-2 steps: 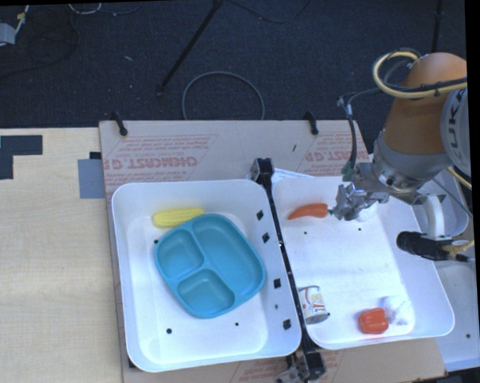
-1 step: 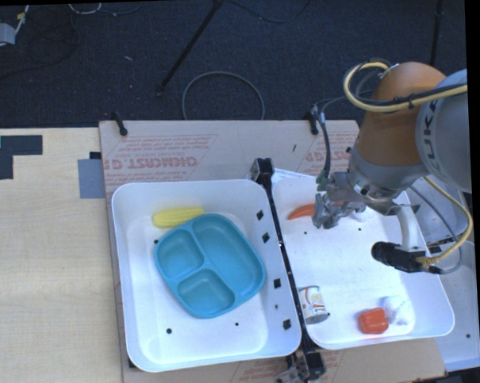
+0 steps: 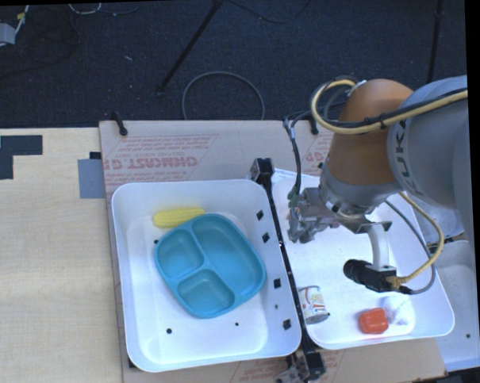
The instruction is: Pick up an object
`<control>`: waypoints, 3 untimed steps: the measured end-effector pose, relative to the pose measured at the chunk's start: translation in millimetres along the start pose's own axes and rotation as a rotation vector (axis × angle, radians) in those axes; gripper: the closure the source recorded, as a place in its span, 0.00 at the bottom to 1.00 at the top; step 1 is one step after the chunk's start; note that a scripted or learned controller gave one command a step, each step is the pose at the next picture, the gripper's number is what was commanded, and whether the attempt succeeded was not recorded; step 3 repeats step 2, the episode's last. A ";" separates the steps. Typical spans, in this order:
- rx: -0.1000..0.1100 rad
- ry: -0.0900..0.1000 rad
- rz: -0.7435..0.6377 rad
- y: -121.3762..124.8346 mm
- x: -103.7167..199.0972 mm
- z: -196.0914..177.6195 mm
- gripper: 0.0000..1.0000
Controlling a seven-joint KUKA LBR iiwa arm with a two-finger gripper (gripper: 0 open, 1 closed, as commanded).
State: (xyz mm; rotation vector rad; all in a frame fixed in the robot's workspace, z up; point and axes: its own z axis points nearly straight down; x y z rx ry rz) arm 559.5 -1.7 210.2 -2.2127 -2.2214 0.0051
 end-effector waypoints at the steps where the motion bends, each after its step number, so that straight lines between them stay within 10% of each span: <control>1: 0.000 -0.001 0.002 -22.0 40.6 1.7 1.00; 3: -0.002 0.000 -0.001 -39.2 100.3 -7.9 1.00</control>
